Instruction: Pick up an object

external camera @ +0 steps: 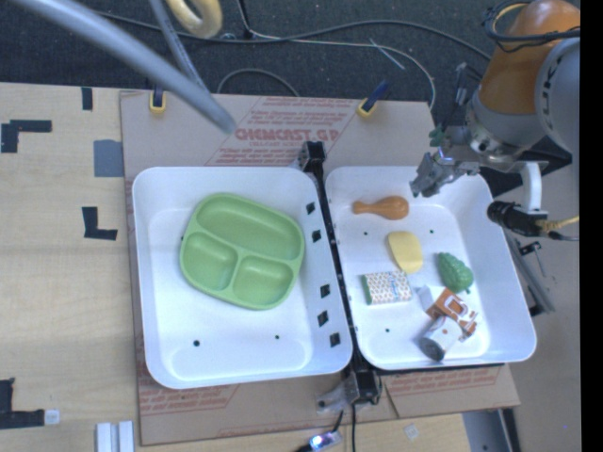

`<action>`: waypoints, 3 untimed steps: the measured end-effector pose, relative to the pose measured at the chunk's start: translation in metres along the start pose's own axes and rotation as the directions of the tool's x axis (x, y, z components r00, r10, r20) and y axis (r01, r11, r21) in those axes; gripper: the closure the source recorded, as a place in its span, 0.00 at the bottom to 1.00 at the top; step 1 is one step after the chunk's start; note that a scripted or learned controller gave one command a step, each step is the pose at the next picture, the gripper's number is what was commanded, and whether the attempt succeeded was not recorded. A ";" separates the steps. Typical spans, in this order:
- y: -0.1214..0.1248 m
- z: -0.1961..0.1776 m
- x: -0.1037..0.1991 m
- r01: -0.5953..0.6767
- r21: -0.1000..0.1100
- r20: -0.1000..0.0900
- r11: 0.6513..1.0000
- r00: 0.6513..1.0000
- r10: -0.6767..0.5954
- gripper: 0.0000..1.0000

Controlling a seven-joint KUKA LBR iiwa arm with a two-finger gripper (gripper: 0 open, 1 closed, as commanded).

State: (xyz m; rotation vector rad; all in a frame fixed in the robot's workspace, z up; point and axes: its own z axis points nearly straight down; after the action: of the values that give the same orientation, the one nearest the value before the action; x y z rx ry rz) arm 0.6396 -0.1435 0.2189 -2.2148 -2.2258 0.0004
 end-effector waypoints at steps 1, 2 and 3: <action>0.010 -0.006 0.062 0.002 -0.001 -0.001 1.000 1.000 -0.002 1.00; 0.007 -0.010 0.108 0.000 0.000 0.000 1.000 1.000 0.000 1.00; 0.008 -0.008 0.173 0.002 0.000 0.000 1.000 1.000 -0.002 1.00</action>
State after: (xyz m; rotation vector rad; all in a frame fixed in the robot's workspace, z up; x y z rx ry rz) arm 0.6468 0.0296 0.2273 -2.2124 -2.2280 0.0003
